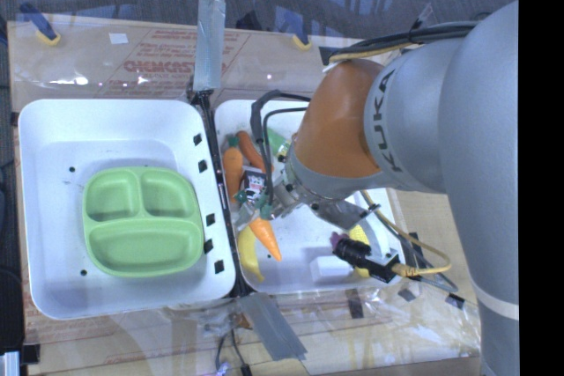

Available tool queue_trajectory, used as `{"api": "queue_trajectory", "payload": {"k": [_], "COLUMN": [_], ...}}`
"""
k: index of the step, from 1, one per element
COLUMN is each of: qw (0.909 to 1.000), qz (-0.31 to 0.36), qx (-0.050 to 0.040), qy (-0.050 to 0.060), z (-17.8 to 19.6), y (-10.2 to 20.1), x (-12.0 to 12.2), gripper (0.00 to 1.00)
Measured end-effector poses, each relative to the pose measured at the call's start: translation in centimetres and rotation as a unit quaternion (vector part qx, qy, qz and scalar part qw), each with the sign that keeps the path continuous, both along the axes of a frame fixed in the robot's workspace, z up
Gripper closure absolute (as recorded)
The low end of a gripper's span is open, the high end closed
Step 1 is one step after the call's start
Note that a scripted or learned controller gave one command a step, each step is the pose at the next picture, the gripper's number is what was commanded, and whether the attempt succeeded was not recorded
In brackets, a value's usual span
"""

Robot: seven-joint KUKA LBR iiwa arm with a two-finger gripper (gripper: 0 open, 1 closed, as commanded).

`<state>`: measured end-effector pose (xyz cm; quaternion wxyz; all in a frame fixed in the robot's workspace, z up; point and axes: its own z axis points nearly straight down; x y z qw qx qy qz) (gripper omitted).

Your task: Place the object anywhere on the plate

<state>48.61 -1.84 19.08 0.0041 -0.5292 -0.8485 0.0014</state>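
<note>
Green three-compartment plate (pixel 141 223), flat in left bin (pixel 53 128)

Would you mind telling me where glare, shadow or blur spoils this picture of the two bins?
Camera view: glare streaks the clear plastic sheet behind the bins; the green plate is evenly lit and sharp; the arm looms large and soft-edged, shading and hiding much of the right bin; the carrots beside the gripper look slightly blurred.

The green plate (pixel 141 220) is lying unobstructed in the left bin (pixel 53 128); carrots (pixel 233 176) and the arm (pixel 352 128) are crowding the right bin (pixel 300 273).
</note>
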Motion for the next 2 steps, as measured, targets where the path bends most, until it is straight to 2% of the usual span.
{"api": "queue_trajectory", "payload": {"k": [1,2], "qw": [0.9996,0.9997], "qz": [0.028,0.025], "qx": [0.0004,-0.0008], "qy": [-0.005,-0.004], "z": [5.81,5.72], "y": [8.88,8.58], "x": [1.10,1.09], "gripper": [1.00,0.00]}}
